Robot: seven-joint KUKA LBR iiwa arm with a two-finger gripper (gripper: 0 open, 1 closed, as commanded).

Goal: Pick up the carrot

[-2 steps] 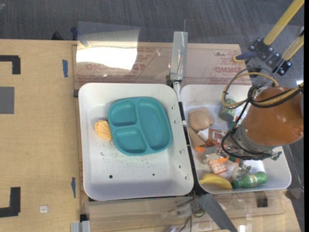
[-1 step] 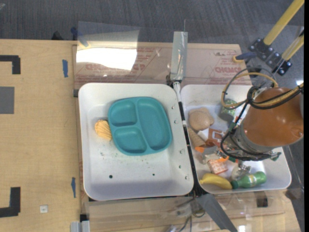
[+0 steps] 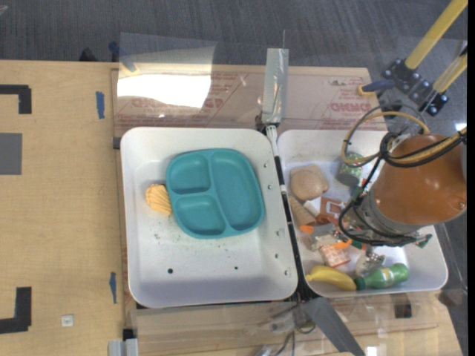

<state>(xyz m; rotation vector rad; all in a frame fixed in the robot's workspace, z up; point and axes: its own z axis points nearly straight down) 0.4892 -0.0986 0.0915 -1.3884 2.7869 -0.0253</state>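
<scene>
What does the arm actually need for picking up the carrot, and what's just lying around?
For the job: gripper, orange carrot, right bin.

Lying about: teal plate, yellow shell-shaped piece, banana, green item, tan lump, left bin.

red print runs along the clear plastic sheets point(image 3: 223, 95) behind the bins, too faint and blurred to read.

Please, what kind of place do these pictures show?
Probably a robotics lab bench for pick-and-place trials: two shallow white bins side by side, a grey arm with an orange band over toy food such as a yellow plastic banana, and blue tape marks.
</scene>
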